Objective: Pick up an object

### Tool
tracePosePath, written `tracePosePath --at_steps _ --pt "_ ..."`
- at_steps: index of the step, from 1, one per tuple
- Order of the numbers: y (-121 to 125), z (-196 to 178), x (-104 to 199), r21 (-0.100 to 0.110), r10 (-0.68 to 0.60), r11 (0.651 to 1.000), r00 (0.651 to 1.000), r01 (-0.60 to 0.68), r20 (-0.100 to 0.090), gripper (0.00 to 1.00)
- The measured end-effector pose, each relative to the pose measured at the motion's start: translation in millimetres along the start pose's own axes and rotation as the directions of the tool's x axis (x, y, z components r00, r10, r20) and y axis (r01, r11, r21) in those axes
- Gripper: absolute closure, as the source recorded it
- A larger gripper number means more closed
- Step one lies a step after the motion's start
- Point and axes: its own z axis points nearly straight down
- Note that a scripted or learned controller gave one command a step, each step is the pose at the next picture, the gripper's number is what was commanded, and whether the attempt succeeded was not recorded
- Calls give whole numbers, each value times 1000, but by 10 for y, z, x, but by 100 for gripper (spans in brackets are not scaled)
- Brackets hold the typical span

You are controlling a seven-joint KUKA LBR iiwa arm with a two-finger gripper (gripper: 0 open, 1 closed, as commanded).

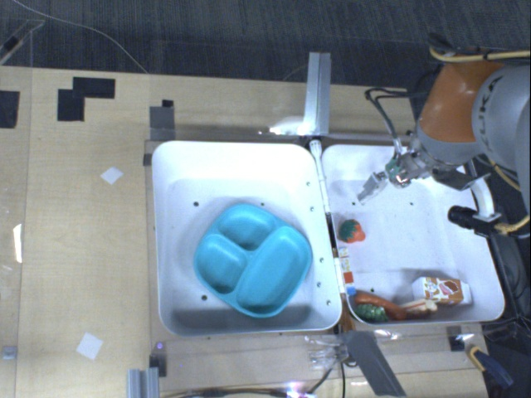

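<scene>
Camera view: I have the arm (485, 114) in from the right, wrist over the back of the right bin (465, 222). Gripper (373, 186) hangs above the bin's rear-left area, pointing down-left at bare floor. Can't tell from here how the tool is set, too small and foreshortened. Nothing visibly in it.

Candidates all sit in the right bin:
- small red toy with a green top, strawberry-like (353, 230), near the left wall, just below the gripper in frame. Closest target.
- small printed carton (441, 289), lying on its side near the front wall.
- green and orange items (377, 309) bunched in the front-left corner, touching or nearly so; can't separate them.

Left bin (174, 247) holds a blue three-compartment tray (253, 259), tilted, well apart from the tool.

My read: nothing picked yet, approach stage.

Risks:
- the red toy is rounded and light, so an off-centre close likely squirts it sideways.
- it's close to the divider wall, so a finger could clip the rim on descent.
- slanted camera hides height, so a descent could stop short and close on air.
- the corner cluster leaves little finger room; a grab there may catch two things or none.
</scene>
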Motion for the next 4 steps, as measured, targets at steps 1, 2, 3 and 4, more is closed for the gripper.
tracePosePath --at_steps 1,2,3,4 --pt "-363 -609 808 2 89 996 996 -89 -2 0" --pt "-637 345 520 -5 -160 987 987 160 3 0" --pt "-127 360 214 -6 -262 965 965 262 4 0" --pt "104 370 148 -3 -36 999 999 36 2 0"
